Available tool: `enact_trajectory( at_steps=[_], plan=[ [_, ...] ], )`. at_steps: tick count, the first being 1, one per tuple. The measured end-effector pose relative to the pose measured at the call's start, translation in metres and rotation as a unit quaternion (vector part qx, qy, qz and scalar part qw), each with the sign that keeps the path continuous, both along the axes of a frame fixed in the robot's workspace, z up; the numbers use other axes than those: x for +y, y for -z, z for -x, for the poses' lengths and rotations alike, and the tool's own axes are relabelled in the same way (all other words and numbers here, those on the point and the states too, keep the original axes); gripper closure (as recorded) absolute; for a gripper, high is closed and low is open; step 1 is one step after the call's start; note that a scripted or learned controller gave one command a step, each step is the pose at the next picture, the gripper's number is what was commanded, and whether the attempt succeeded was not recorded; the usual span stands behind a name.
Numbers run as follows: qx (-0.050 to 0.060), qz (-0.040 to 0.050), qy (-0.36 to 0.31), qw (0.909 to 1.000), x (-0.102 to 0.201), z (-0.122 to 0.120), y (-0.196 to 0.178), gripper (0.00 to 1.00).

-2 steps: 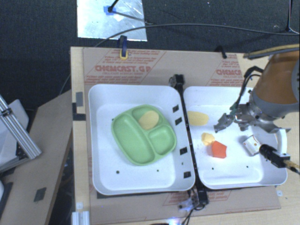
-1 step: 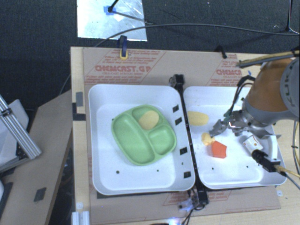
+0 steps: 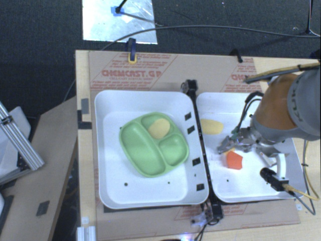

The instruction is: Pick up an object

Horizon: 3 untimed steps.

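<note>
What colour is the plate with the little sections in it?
Light green. The divided plate shows clearly in the camera view, lying in the left bin.

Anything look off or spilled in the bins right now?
Nothing stands out. The green tray sits askew in the left bin with a yellow piece in it; nothing looks spilled or damaged.

Near my jaws I count two white bins (image 3: 108, 134), one green plate (image 3: 145, 157), two yellow pieces (image 3: 159, 128) and one orange block (image 3: 234, 160).

One fixed camera above the counter (image 3: 150, 67), looking down at a slant, medium distance, both white bins (image 3: 108, 134) in frame, arm (image 3: 296, 104) entering from the right
</note>
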State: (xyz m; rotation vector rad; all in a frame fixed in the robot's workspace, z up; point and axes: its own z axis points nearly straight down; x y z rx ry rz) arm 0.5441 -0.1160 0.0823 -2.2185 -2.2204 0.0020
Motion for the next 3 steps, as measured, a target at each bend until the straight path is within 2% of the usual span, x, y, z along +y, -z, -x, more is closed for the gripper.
enact_trajectory(
  at_steps=[1,2,3],
  plan=[
    [-0.003,0.0009,0.0,1.0,-0.001,-0.002,-0.013,1.0],
    [-0.005,0.0013,-0.001,1.0,-0.004,-0.004,-0.077,1.0],
    [-0.005,0.0011,-0.002,1.0,-0.003,0.0,-0.123,1.0]
  ],
)
